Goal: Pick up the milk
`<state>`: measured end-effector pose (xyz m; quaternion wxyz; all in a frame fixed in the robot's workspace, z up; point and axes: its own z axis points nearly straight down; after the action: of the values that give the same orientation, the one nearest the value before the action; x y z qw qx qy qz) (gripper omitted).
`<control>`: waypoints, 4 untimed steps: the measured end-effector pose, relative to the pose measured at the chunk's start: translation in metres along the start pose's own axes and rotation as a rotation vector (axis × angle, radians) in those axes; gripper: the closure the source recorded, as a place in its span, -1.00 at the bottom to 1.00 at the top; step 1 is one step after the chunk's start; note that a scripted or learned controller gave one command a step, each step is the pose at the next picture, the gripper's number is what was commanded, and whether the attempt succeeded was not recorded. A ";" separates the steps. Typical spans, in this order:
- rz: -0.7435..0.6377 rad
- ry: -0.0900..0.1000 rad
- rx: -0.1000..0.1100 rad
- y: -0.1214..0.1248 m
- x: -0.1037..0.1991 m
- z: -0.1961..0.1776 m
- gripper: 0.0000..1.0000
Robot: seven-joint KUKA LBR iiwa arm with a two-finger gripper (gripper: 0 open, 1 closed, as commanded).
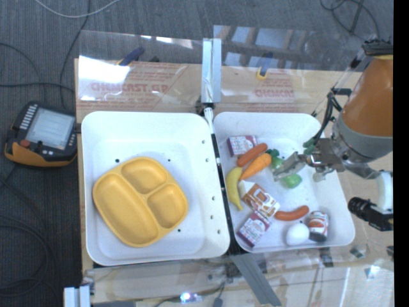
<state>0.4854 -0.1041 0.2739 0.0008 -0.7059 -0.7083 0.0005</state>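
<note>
Poised with the gripper [299, 169] fingers spread just above a green vegetable [292, 181] at three o'clock in the right bin [287, 121], apart from the milk [261, 200] carton lying at seven o'clock from it, between banana [234, 187] and sausage [292, 213].

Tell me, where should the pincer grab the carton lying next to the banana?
Probably from straight above, gripping the carton across its two long sides: it lies flat, and the banana crowds one short end.
</note>
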 end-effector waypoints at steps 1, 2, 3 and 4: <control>-0.013 0.001 0.003 -0.002 0.042 0.092 -1.00; -0.077 0.000 0.002 -0.001 0.072 0.091 -1.00; -0.186 -0.001 0.000 -0.001 0.006 0.161 -1.00; -0.187 0.002 0.000 -0.001 0.007 0.152 1.00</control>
<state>0.4840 -0.0972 0.1215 0.0016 -0.6369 -0.7710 0.0000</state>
